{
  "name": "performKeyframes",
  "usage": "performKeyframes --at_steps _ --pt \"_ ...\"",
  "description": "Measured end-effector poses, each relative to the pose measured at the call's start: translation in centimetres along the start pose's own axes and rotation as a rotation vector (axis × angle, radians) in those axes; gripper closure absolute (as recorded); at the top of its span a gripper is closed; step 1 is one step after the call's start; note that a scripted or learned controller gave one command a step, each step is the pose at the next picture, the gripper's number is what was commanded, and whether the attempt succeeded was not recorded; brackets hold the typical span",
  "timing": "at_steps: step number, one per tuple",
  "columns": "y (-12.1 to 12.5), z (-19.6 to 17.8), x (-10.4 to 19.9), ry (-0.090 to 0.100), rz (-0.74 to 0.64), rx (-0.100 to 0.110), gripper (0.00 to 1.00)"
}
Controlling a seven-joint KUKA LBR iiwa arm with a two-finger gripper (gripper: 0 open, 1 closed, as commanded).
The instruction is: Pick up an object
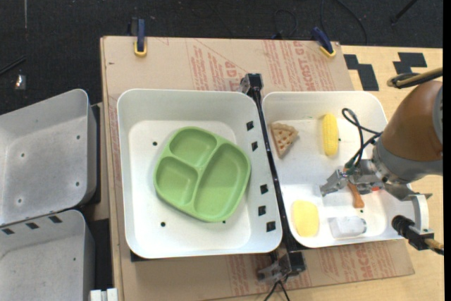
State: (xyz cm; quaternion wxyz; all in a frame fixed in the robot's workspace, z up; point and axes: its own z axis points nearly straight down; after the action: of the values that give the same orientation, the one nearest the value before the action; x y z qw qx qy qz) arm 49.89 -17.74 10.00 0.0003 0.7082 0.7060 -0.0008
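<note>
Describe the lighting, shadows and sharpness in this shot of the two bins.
Camera view: even overhead light, no harsh glare on the white bins; the green plate casts only a soft shadow; the floor behind falls dark. Focus is fair on the waffle and corn, but the gripper is soft and cluttered.

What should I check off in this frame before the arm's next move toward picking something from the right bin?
1. Hand is over the right bin: ok.
2. Something held between its fingers: cannot tell; an orange piece lies right under it.
3. Targets within the bin: ok; corn cob, waffle wedge, yellow oval piece and white block all lie apart.
4. Cable loops close to the corn cob: not ok, possible snag.
5. Green divided plate sits alone in the left bin, out of the way: ok.
</note>
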Motion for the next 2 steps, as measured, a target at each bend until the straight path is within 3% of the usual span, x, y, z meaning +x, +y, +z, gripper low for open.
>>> performKeyframes --at_steps 1,2 --pt "0.23 0.36 -0.24 -0.004 0.0 -0.009 0.0" --pt "0.26 -0.62 -0.18 -0.004 0.001 -0.009 1.0"
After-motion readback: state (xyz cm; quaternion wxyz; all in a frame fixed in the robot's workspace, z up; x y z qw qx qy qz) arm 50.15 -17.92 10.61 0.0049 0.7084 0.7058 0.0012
